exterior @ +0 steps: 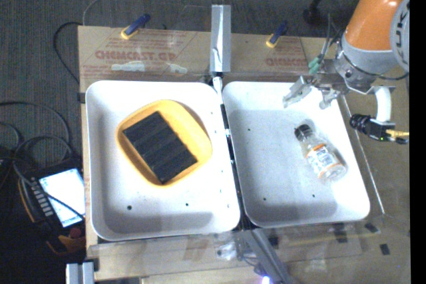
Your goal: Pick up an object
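We see the pincer (309, 94) spread open w/ nothing in it, hovering just above-left of the small clear plastic bottle (321, 153) w/ black cap.

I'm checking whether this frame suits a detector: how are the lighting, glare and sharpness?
Camera view: even, soft light with faint shadows; the white right bin looks bright but not blown out. The clear bottle is low in contrast against it, its label blurred. The gripper looks slightly soft.

The bottle (320, 153) lies in the right bin (266, 199), below and just right of the fingers (293, 92); the dish (164, 140) sits in the left bin (106, 209), far to their left.
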You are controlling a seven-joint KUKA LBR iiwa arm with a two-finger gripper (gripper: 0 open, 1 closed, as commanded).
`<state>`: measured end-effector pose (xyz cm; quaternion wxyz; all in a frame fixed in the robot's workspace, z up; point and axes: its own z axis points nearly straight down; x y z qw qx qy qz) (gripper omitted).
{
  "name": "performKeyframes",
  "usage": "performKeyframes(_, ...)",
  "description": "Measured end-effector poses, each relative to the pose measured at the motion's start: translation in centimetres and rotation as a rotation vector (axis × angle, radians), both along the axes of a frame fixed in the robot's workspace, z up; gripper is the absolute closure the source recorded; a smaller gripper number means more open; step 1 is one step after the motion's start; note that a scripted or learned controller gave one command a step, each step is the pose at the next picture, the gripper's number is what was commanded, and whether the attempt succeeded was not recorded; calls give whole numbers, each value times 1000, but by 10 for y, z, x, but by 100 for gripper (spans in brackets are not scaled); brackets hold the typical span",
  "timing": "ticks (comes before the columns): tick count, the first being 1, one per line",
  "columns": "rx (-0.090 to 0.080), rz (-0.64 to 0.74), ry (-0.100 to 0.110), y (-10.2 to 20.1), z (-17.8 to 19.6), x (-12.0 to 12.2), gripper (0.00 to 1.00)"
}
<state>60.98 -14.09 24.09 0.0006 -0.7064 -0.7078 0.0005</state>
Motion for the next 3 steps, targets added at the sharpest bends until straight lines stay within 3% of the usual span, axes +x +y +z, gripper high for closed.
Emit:
performKeyframes(1,-2,20,-2,-57,-144,3,0)
performKeyframes(2,2,21,-1,-55,-136,3,100)
performKeyframes(3,0,-42,-1,18,-58,24,100)
